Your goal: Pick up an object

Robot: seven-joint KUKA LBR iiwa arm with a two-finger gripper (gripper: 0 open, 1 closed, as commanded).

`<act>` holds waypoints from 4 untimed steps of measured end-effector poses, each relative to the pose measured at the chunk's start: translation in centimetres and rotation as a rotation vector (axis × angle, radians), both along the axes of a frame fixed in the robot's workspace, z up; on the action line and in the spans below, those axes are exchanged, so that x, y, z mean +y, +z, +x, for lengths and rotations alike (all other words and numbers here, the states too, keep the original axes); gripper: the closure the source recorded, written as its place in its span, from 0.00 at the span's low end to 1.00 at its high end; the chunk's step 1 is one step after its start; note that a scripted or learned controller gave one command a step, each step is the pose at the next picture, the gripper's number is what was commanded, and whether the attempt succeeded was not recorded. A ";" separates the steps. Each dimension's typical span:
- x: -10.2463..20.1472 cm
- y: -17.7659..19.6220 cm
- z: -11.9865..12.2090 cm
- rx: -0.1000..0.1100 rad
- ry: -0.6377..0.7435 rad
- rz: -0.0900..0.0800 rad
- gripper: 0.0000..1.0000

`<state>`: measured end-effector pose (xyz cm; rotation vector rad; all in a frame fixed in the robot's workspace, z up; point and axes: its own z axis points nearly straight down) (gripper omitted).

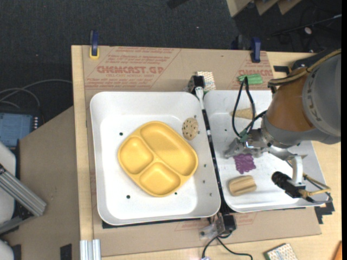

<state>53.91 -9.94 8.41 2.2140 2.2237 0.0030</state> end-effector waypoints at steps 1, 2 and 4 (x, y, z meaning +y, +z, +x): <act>-0.4 0.0 -4.4 0.009 -0.006 0.003 0.00; -0.2 0.0 -1.0 0.000 -0.002 -0.001 0.00; 7.2 10.7 6.4 -0.013 0.006 0.003 1.00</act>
